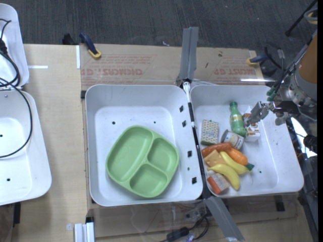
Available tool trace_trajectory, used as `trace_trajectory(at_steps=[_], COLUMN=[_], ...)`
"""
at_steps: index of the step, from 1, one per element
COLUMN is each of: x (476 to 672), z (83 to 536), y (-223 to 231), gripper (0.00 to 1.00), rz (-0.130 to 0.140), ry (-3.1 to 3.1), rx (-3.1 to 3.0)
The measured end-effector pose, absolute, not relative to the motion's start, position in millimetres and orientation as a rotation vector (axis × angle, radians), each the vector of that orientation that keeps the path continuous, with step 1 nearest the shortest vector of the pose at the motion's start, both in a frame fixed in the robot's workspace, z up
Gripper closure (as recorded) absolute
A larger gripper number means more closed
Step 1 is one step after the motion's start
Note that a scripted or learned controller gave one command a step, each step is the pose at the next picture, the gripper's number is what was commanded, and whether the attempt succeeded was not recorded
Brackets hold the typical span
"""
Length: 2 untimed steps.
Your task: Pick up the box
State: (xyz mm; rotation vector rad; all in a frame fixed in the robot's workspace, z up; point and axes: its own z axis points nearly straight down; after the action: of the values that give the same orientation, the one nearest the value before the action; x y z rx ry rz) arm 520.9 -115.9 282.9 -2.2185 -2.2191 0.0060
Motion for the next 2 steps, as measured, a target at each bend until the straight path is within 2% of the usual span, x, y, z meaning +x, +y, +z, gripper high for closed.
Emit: trace_trajectory(at_steps=[1,2], x=[594.9,600.0], z=[185.0,128.5], y=[-98.4,-101.1], gripper=[0.0,0.0], rz=[0.005,0.002], ry=[-2.295,-2.334], rx=[-2.141,-2.103])
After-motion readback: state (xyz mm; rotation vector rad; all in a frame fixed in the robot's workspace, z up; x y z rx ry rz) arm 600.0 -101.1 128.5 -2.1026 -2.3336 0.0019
